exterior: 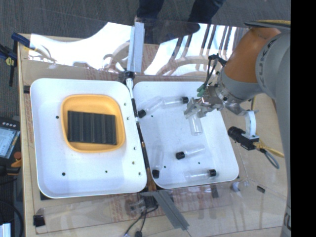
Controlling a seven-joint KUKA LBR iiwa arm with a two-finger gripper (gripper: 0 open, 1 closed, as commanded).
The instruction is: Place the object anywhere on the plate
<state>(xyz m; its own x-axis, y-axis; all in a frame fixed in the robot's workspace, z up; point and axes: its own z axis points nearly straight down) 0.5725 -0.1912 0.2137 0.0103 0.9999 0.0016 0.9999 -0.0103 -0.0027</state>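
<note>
gripper (193, 113) over right bin (224, 157), right of plate (93, 105) | clenched on clear tube (196, 125) | tube upright

Your arm (261, 58) comes in from the upper right, grey w/ the orange band sitting just above the wrist. It reaches down-left so the wrist hangs over the upper right part of the right bin (224, 169). The gripper (193, 113) points down and to the left, just inside that bin's right half, near its back wall. A thin dark cable runs up from the wrist area. Can't tell how the gripper's set, too blurry tbh.
</note>
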